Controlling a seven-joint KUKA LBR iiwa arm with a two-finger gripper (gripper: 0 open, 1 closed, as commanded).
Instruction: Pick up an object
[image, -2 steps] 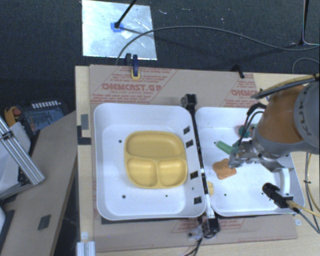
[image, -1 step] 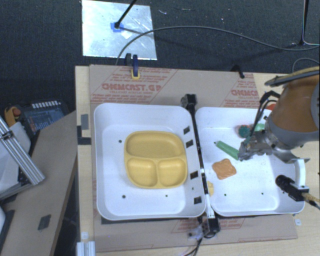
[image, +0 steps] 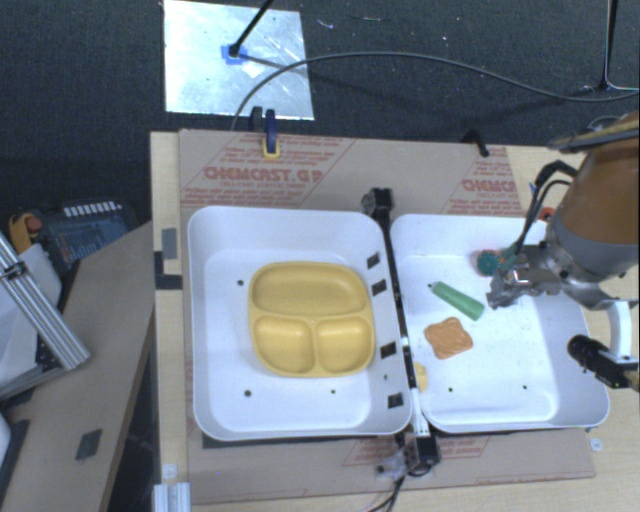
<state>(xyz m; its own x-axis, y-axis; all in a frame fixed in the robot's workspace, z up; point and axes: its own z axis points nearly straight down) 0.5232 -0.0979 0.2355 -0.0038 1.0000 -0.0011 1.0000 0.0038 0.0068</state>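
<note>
Orange piece (image: 449, 337) lies nearest in right bin (image: 520, 405), free to grab. Green block (image: 458, 300) beside tool (image: 503, 289), tool low over it, likely lining up; finger state unclear. Teal object (image: 487, 262) farther back. Yellow tray (image: 308, 318) in left bin (image: 215, 300).

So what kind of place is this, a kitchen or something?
More likely a robotics lab or test bench. A grey robot arm reaches over two white bins on a cardboard-covered bench; loose cables trail across the dark floor. The yellow tray looks like a practice prop.
</note>
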